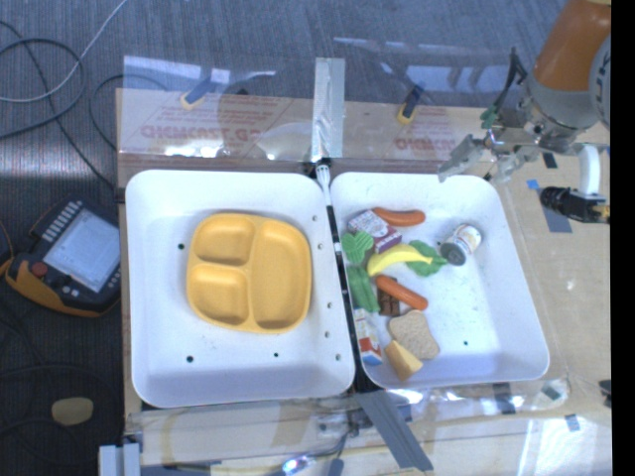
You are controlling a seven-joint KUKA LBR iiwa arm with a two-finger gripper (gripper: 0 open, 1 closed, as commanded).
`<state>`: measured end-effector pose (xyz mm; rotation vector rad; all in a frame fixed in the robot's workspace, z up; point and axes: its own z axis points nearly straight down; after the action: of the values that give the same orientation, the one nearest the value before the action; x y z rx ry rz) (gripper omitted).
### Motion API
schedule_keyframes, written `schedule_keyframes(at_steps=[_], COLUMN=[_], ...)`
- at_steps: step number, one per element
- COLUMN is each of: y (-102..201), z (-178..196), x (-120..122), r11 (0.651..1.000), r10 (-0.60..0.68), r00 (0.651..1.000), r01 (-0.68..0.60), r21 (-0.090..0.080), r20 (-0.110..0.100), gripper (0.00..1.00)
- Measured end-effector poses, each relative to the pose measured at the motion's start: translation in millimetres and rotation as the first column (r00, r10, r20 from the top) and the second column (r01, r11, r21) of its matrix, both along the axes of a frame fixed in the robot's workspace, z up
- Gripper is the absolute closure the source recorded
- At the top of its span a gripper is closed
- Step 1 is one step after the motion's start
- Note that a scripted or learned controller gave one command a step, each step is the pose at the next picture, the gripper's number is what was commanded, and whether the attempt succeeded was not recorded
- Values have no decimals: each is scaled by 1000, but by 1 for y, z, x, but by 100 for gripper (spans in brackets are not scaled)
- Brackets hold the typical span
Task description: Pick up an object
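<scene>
**Arm at rear right corner of right bin; toy food clustered at bin's left side**

The gripper (493, 152) sits above the rear right corner of the right bin (496, 305), over the rim rather than over the contents. Whether the jaws are open or closed cannot be told; nothing is seen between them. The orange band (575, 28) of the arm rises toward the upper right.

Contents of the right bin lie mostly against its left wall. A red sausage (399, 216) lies rearmost, with a small printed carton (369, 228) just beside it. A yellow banana (397, 258) rests on green leafy pieces (427, 256). A small can (460, 242) lies on its side to the right of the banana, nearest to the gripper and apart from the rest. Further forward are a carrot (402, 292), a slice of bread (414, 335) and a wedge of cheese (401, 361), packed close together.

The left bin (159, 345) holds a yellow divided plate (248, 271) near its centre.

On the floor to the left lies a handheld pendant (74, 256) with a screen, cables trailing near it. Taped clear sheeting (298, 117) lies behind both bins on the tabletop (575, 296).
</scene>
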<state>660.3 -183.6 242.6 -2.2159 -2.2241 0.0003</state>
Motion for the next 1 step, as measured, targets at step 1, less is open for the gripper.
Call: schedule_keyframes(at_steps=[1], y=[66], z=[-39], x=[8], r11=[1000], r10=[1], r00=[1000], r01=[-1], r21=[-4], r20=[-1], gripper=[0])
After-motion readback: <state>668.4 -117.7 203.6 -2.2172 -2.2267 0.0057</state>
